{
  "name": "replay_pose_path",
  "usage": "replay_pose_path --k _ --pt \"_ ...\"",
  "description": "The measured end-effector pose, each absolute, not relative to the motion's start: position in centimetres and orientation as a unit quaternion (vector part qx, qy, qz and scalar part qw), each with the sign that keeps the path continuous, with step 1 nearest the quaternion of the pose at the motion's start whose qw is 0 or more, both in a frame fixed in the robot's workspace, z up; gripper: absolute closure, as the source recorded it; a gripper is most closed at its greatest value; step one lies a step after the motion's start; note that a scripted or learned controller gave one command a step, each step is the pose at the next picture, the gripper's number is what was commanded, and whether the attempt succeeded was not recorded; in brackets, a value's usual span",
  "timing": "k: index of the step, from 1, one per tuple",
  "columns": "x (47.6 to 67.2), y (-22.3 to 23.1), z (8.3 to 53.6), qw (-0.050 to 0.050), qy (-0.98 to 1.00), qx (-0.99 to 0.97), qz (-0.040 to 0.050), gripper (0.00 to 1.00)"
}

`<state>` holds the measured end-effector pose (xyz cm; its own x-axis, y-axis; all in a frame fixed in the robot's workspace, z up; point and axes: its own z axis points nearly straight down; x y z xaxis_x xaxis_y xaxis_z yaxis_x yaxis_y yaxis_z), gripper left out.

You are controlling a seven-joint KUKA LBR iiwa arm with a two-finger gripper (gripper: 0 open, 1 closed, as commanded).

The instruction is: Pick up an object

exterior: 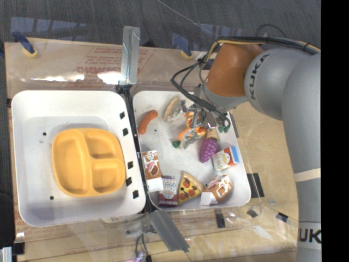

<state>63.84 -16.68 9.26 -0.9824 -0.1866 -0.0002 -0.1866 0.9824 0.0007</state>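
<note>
My gripper (199, 125) hangs low in the upper middle of the right bin (163, 100), under the orange band of the arm (232, 70). It sits over a cluster of toy food, an orange and green piece (185, 138) among it. A bunch of purple grapes (208, 149) lies just below the gripper and a bread-like piece (173, 108) just to its left. An orange sausage (147, 121) lies further left. What is directly beneath the gripper is hidden by the wrist.
A yellow divided tray (87, 161) lies in the left bin (32, 108). Along the right bin's front are a pizza slice (189, 187), small cartons (151, 164) (168, 189) (219, 187) and a red and white carton (225, 158).
</note>
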Motion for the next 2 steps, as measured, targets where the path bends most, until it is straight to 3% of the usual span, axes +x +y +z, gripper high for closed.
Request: replay_pose_path --k 1,2 --pt "64.4 -17.3 9.4 0.003 0.987 -0.158 -0.0011 0.00" --pt "64.1 -16.1 9.3 0.000 0.994 -0.110 0.0004 0.00"
